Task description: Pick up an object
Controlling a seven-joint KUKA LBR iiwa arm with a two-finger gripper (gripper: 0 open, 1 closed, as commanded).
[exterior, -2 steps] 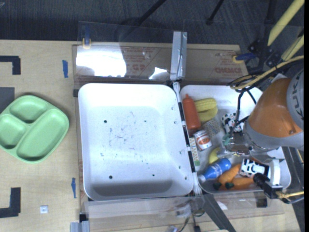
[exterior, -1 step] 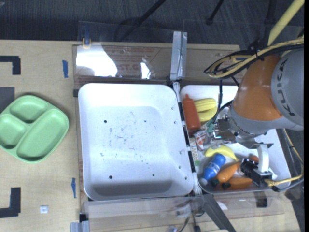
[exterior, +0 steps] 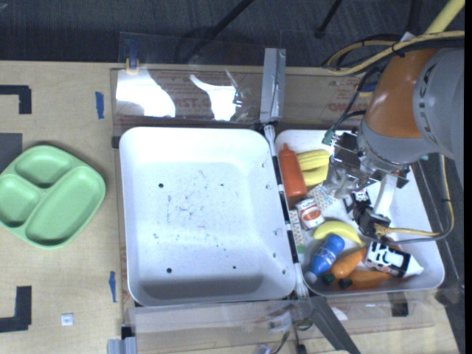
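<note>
1. Looking down on the bench (exterior: 59,94), I see it carrying two shallow white bins side by side, with the left bin (exterior: 199,212) showing only faint scuffs and small dark dots on its floor.
2. My arm (exterior: 413,102) reaches in from the right, grey with an orange band above the wrist, and hangs over the right bin (exterior: 431,268).
3. I see a green divided plate (exterior: 48,194) lying on the bench well left of both bins.
4. My gripper (exterior: 354,186) sits low over the middle of the right bin, just above the pile; I cannot tell how its fingers stand, as they blur into the clutter under them.
5. An orange bottle (exterior: 292,172) lies along the left wall of the right bin, with a yellow corn cob (exterior: 313,164) touching it on the right.
6. A yellow banana (exterior: 338,231) lies near the bin's middle, just below the gripper.
7. A blue bottle (exterior: 324,255) and an orange carrot (exterior: 348,262) lie touching at the near edge.
8. A small black-and-white box (exterior: 387,257) rests just right of the carrot.
9. A small red-and-white packet (exterior: 311,214) sits between the orange bottle and the banana.
</note>
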